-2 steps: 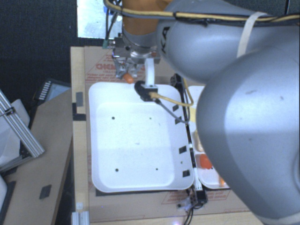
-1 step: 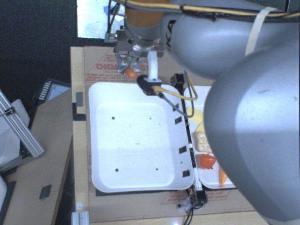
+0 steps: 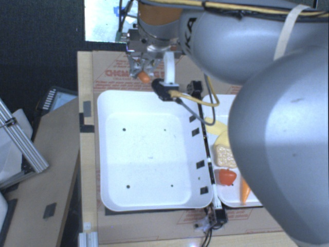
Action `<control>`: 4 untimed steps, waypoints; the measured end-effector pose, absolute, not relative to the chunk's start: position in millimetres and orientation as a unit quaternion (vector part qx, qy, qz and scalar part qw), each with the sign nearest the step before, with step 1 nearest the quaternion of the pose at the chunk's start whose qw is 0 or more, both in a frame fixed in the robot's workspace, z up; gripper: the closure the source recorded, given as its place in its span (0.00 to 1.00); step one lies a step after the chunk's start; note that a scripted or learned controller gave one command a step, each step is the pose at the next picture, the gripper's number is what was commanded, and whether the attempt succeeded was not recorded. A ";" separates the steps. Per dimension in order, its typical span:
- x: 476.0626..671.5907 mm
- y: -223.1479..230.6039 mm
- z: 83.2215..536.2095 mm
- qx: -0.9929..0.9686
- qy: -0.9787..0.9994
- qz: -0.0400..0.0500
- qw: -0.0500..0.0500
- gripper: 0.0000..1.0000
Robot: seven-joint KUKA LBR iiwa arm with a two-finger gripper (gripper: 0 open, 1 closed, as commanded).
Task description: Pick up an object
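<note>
My gripper [image 3: 142,74] hangs over the back edge of the left white bin [image 3: 146,153], near its far corner. A small orange object [image 3: 146,77] sits between the fingertips, lifted off the bin floor, and the gripper is shut on it. The grey arm with its orange band comes in from the upper right and covers much of the right bin [image 3: 226,199].
In the visible strip of the right bin lie a yellow piece [image 3: 219,128], a beige speckled block [image 3: 225,156], a red round item [image 3: 226,177] and an orange carrot-like piece [image 3: 245,191]. A black cable with a connector [image 3: 163,90] hangs beside the gripper. Cardboard underlies both bins.
</note>
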State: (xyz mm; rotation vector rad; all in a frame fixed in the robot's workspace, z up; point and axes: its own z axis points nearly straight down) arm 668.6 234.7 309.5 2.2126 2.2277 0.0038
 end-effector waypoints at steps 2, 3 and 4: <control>668.9 200.0 330.0 0.707 0.707 0.000 0.000 1.00; 668.6 234.5 349.8 0.705 0.709 0.002 0.001 1.00; 669.0 208.8 359.7 0.707 0.707 0.001 0.001 1.00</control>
